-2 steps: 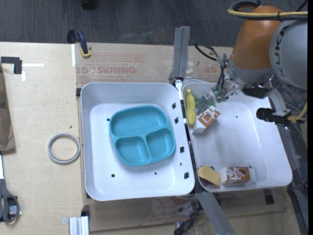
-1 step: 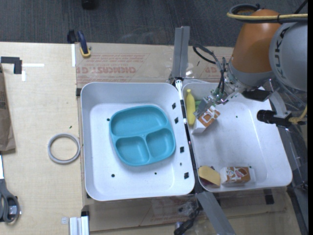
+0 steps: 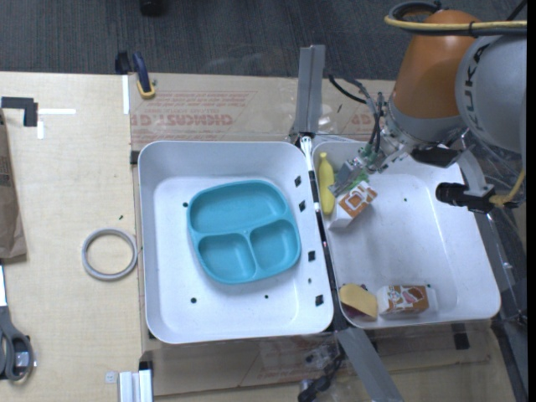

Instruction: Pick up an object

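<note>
Since the task names no one object, we take the small orange-and-white carton (image 3: pixel 358 201) as the likely target: it sits tilted near the right bin's (image 3: pixel 456 249) far-left corner, just beside the yellow banana (image 3: pixel 326 186) that lies along that bin's left wall. We see the gripper (image 3: pixel 366 167) right above the carton, maybe touching; whether it grips, we cannot tell. A yellow-and-maroon item (image 3: pixel 358 301) and a brown packet (image 3: pixel 406 300) rest along the near edge, well apart. The teal divided tray (image 3: pixel 244 232) fills the left bin's (image 3: pixel 163 249) middle. Arm (image 3: pixel 469 74) reaches in from the far-right corner, wrist angled down-left.
</note>
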